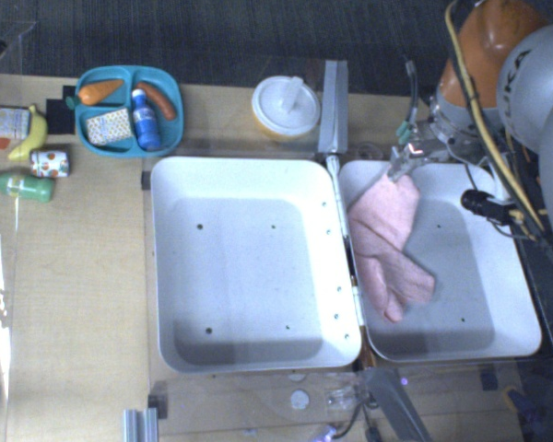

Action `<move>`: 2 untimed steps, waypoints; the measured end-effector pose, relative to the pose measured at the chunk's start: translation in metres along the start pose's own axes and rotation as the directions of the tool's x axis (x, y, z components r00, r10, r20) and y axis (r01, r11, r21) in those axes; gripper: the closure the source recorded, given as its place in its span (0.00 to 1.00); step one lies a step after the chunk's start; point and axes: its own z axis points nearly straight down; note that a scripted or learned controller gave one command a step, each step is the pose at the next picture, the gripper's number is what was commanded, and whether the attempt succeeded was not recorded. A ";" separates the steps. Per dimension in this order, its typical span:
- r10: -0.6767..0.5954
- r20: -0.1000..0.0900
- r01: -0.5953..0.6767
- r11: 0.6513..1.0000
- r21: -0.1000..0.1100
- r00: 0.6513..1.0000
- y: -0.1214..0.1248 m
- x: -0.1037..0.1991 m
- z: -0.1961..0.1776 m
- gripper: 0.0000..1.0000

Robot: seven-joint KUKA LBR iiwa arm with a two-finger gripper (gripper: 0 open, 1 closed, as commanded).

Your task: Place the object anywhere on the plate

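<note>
A pink cloth [387, 247] lies crumpled along the left side of the right bin [475, 284]. Its top corner is drawn up into a peak at the bin's far edge. My gripper [402, 166] sits on that peak, shut on the cloth's corner. The plate [172, 118] is a blue divided dish on the bench at the far left, beyond the left bin [240, 265]. It holds an orange carrot [101, 91], a blue bottle [146, 118] and a patterned square item [108, 126].
A yellow cup with a white lid [285, 107] stands behind the bins near the metal divider [332, 109]. Left of the plate lie a banana [29, 134], a small can [49, 163], a green bottle [18, 186] and a carton [5, 122].
</note>
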 end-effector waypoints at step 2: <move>-0.400 -0.003 0.400 0.917 0.001 0.917 -0.004 0.058 -0.034 1.00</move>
